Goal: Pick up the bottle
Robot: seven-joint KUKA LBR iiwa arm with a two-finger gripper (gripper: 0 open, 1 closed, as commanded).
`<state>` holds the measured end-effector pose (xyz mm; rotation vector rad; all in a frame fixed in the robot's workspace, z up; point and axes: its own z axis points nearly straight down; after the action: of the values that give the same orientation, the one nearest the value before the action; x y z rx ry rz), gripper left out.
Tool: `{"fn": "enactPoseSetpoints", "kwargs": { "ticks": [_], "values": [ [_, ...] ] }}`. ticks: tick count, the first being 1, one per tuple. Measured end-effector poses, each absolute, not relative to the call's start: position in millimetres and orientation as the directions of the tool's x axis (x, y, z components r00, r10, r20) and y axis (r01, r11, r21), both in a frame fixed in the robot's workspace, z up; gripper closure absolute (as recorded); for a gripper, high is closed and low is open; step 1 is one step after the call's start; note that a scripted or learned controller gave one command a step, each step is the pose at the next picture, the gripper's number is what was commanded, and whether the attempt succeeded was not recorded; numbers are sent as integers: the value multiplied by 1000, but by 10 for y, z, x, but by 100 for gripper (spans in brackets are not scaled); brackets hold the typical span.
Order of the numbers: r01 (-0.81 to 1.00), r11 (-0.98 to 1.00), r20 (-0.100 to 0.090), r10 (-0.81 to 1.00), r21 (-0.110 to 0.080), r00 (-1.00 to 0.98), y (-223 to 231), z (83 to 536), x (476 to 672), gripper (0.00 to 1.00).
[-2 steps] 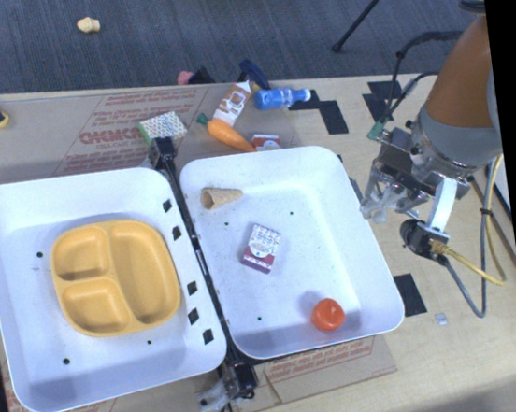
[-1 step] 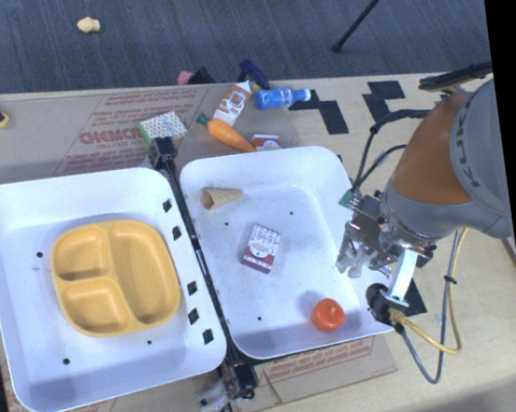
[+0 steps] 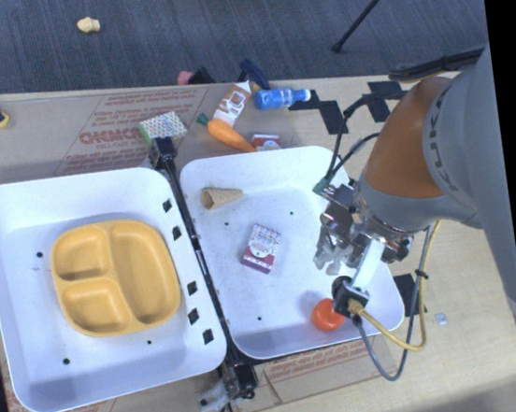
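"CHEMCO" reads faintly on cardboard [image 3: 108, 140] behind bins.

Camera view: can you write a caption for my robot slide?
Robot arm's tool hangs over the right bin, near an orange ball, a small carton and a cone; yellow tray left.

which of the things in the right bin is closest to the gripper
The round orange object near the right bin's front edge, just beside the gripper. The small red-and-white packet lies mid-bin, and the ice cream cone is near the back wall.
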<state>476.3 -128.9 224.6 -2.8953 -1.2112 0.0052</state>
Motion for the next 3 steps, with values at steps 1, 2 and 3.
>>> {"fn": "enactPoseSetpoints", "kwargs": {
  "ticks": [1,2,3],
  "values": [
    [475,-880,-3,475,-4,880,-1527,2033,4758,100],
    [249,-968,-5,249,-7,968,-1475,1862,4755,100],
    [206,-979,-2,206,-5,979,-1380,2086,4762,100]
  ]
}}
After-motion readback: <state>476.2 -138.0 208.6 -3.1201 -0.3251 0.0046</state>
